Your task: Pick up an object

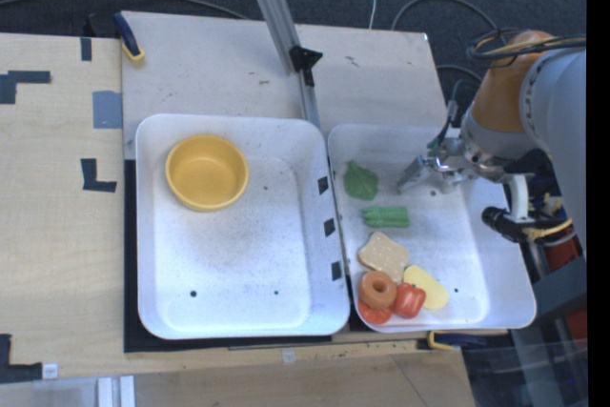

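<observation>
Arm [534, 100] cut off at right edge. Gripper [419, 174] small, blurred; finger state unclear. Red piece [372, 312] mostly hidden under doughnut [378, 289]. Metal pole [272, 0] cut off at top edge.

The desk [57, 205] is light wood with some dark tape marks at its 9 o'clock side. A pale board [210, 62] lies on it toward 12 o'clock, with a blue and yellow clamp [129, 37] at the board's 10 o'clock corner. Two white bins sit side by side on the desk: the left bin [238, 300] and the right bin [496, 295], their inner rims touching.
</observation>
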### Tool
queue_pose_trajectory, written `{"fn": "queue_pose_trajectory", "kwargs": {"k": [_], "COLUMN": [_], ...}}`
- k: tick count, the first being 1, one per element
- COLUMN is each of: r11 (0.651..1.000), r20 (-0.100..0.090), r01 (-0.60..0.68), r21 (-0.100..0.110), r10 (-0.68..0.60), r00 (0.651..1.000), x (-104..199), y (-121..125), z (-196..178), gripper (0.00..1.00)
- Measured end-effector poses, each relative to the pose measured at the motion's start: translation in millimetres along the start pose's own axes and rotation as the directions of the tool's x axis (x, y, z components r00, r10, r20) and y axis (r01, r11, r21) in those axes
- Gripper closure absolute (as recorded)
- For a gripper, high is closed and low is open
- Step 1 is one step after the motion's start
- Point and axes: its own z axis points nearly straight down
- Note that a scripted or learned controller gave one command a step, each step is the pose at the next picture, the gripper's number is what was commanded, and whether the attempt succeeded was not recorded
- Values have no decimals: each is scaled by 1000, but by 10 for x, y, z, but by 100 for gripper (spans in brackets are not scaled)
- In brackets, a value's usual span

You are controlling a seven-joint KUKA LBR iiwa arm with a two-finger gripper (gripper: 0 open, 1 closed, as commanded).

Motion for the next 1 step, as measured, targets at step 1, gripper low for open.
{"fn": "queue_pose_trajectory", "kwargs": {"k": [1], "r11": [1000], "r20": [0], "r01": [1], "r21": [-1], "r10": [-1], "r00": [1000], "x": [6], "y": [5], "z": [-112], "gripper": [100]}}
